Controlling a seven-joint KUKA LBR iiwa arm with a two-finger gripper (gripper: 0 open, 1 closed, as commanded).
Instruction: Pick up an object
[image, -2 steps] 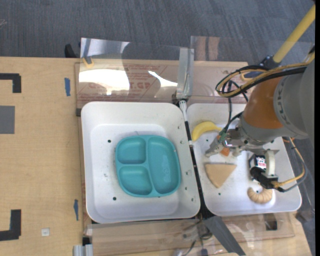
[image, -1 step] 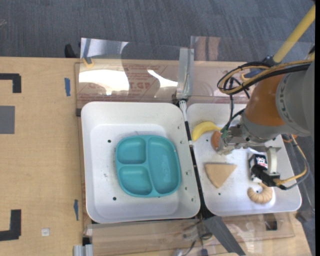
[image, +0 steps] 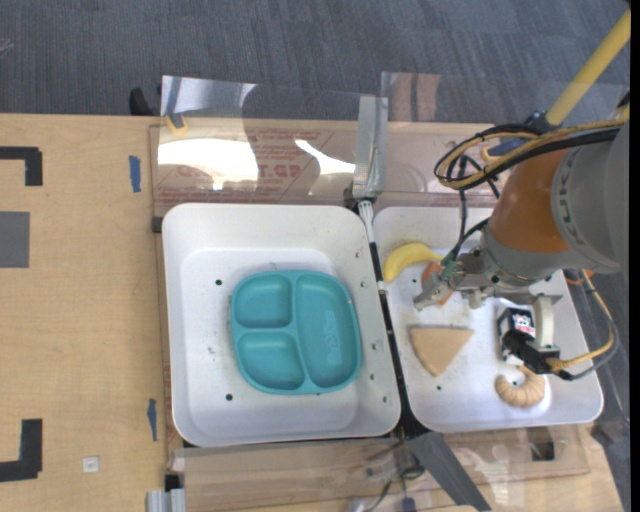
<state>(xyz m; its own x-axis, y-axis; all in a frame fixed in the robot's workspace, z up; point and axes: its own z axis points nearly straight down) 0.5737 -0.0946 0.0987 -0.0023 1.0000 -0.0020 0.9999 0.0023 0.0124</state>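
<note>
I see a yellow banana in the right bin, up near its back left corner. Its long side curves from left to right. My gripper sits just beside it, a little toward the front and right. A tan wedge slice lies near the middle, a doughnut by the front edge. A teal divided plate fills the left bin.
</note>
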